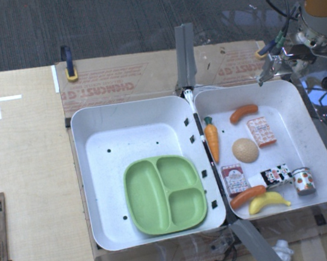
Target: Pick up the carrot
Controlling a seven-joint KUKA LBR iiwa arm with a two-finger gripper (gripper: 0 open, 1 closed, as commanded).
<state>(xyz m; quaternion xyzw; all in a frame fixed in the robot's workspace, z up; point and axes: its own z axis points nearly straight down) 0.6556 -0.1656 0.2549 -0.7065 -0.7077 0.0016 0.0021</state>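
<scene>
Pale wooden bench (20, 148), two white bins. Gripper (272, 65) at upper right, above right bin (307, 111) rim; opening impossible to tell. Carrot (212, 139) against left wall, well apart, leaves upward. Judged light, rigid, smooth; best pinched across thick orange upper body.

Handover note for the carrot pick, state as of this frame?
Pincer: up at the far right corner of the right bin, above its rim, nothing visibly held; can't tell open or shut.
Carrot: lying in the right bin along its left wall, green top pointing to the far side, next to the divider. A sausage and an egg-shaped item lie nearby but apart from it.
Done: nothing, carrot not picked.
Left: move over the carrot, descend, grasp, lift.
</scene>
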